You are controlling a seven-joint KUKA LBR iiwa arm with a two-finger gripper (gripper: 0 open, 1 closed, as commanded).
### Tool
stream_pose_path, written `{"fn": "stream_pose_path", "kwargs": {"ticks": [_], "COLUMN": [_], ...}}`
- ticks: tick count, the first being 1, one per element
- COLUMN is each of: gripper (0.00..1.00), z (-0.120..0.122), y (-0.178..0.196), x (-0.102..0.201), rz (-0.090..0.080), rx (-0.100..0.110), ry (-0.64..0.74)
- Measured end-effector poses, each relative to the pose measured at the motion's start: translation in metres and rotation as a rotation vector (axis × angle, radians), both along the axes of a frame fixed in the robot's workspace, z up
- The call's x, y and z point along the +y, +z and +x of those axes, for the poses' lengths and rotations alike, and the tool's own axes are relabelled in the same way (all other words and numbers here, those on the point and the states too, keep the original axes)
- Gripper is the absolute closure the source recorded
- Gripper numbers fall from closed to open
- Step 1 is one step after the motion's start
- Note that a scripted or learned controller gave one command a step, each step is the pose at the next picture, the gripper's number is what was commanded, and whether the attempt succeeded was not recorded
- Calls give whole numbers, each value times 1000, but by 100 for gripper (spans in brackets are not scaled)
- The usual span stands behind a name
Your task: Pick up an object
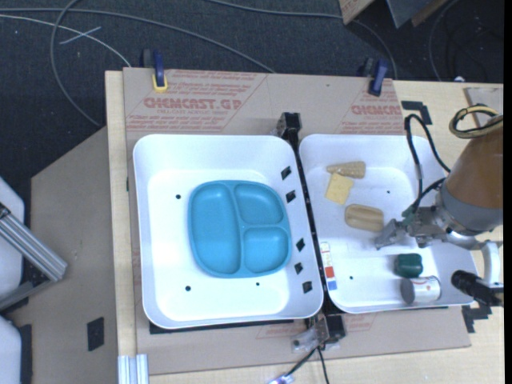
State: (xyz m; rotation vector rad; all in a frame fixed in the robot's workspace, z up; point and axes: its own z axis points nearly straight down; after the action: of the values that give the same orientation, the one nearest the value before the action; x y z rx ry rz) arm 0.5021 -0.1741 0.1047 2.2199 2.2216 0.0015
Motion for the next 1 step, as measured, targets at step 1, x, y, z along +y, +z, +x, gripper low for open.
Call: {"fn": "stream_pose_path", "kwargs": {"ticks": [1], "gripper": [100], "z": [1], "y": [9], "x": [0], "rz": [1], "rx": [-1], "ry": [-1]}}
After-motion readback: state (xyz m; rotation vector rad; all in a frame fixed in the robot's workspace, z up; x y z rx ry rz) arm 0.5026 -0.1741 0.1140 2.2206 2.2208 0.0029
